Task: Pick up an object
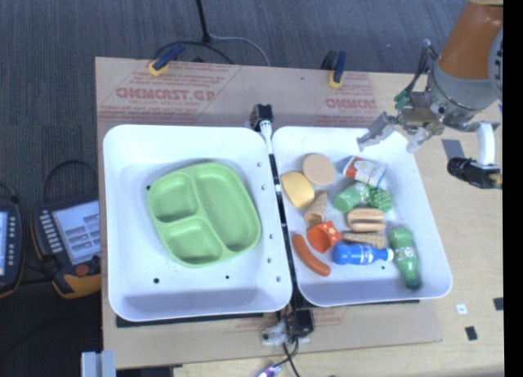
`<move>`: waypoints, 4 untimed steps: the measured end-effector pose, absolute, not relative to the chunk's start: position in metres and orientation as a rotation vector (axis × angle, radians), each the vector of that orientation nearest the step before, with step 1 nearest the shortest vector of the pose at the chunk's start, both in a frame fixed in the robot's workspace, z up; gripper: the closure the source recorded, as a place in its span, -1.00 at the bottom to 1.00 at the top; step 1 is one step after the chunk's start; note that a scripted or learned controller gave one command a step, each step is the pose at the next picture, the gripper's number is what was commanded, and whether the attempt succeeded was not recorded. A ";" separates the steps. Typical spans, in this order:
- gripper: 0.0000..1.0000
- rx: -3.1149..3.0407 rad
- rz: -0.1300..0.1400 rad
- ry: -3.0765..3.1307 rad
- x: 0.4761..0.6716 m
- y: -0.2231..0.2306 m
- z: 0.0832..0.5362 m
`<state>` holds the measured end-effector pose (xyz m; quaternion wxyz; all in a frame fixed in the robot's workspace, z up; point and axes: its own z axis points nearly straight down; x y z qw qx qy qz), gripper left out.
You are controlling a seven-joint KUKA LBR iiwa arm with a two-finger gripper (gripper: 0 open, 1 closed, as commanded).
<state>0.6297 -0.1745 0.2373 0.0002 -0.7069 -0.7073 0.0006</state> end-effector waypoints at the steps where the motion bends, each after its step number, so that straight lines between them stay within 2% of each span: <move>1: -1.00 -2.040 0.001 -2.392 0.663 -0.169 0.095; 2: -1.00 -1.887 -0.003 -2.526 0.609 -0.130 0.089; 3: -1.00 -1.724 -0.005 -2.647 0.568 -0.114 0.089; 4: -1.00 -1.455 0.000 -2.793 0.601 -0.123 0.088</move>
